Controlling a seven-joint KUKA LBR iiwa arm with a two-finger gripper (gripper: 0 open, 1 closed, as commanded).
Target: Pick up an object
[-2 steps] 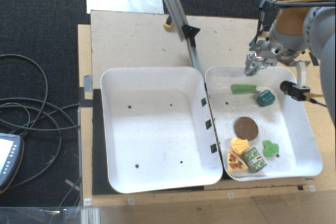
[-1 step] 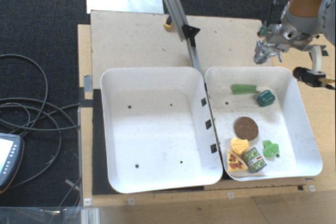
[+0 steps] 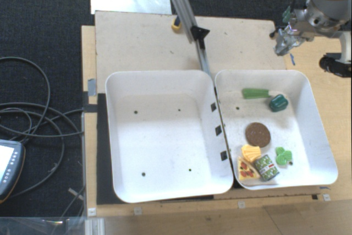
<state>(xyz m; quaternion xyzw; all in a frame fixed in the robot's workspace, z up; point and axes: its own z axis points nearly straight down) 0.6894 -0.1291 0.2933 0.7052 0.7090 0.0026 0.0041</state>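
No text, brand, number or sign can be read anywhere. The small green can (image 3: 267, 168) at the front of the right bin (image 3: 319, 118) carries a label with a white patch and a touch of red, but any lettering on it is too small and blurred to make out. The yellow packet (image 3: 247, 169) just beside it shows red and white markings that likewise cannot be read. The handheld device (image 3: 8, 165) at the left edge has a lit, pale screen with nothing legible on it. The brown disc (image 3: 257, 134) and the teal piece (image 3: 278, 102) show plain surfaces.
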